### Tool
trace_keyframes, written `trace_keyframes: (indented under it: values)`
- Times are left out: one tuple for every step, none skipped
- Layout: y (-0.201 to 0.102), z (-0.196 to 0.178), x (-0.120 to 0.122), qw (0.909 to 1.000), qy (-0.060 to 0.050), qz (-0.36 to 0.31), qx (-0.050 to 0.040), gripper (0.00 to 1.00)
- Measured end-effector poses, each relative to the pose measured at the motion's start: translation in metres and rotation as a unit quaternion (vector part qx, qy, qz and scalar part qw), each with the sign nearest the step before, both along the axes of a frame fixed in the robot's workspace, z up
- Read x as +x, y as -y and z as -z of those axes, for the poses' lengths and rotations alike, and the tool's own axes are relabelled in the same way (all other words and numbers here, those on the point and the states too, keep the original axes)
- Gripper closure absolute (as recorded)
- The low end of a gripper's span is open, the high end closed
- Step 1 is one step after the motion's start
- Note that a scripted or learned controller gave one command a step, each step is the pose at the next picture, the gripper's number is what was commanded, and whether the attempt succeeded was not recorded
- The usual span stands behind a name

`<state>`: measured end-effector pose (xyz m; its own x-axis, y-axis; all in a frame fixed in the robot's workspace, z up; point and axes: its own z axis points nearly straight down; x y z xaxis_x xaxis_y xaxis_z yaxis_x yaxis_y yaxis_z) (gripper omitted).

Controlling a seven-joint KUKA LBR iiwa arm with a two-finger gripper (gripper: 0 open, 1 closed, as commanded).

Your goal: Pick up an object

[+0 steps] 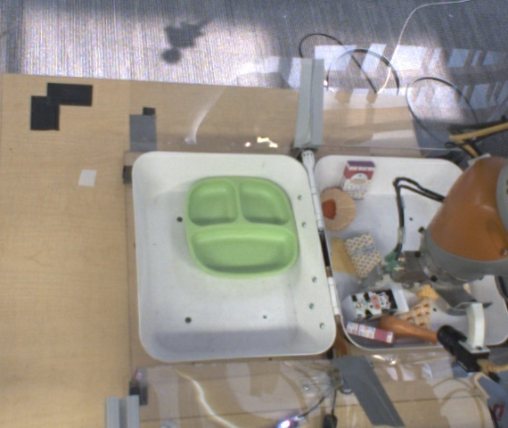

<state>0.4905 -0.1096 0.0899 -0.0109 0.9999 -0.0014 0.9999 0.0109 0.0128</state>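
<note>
Orange-banded and grey, the KUKA arm (481, 221) leans over the right bin (374, 163), its gripper (405, 270) low among the clutter at the bin's near edge; whether the claw is open or closed cannot be told. Candidates there: a glossy black-and-white packet (374, 303), a smooth carrot-shaped toy (405, 330). Descending squarely on one isolated item looks wisest. A moulded green divided plate (241, 226) fills the left bin's (160, 328) middle.

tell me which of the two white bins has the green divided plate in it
The left bin. It holds the green plate; the right bin holds a clutter of small items under the arm.
</note>
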Motion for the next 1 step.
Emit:
trace_keyframes:
  values:
    - [-0.0202,0.0004,0.0474,0.9978,0.000,0.066,0.0010,0.00]
